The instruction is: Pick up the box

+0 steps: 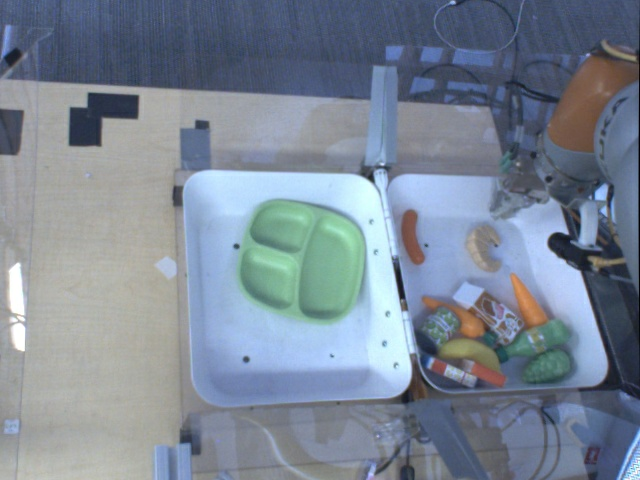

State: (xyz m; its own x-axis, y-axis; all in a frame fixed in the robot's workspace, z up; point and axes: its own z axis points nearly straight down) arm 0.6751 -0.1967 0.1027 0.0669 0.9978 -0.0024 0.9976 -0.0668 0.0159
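Box [489, 311]: brown and white carton, lying tilted in the right bin [447, 200] toward its near right corner, between the orange carrot [527, 301] and a green can [438, 325].
Gripper [512, 200]: over the right bin's far right corner, nothing visibly between it; how far it is open cannot be told.
Box to gripper: well apart, the box lies nearer the front edge.
Left bin [205, 268]: holds a green divided tray [303, 259].
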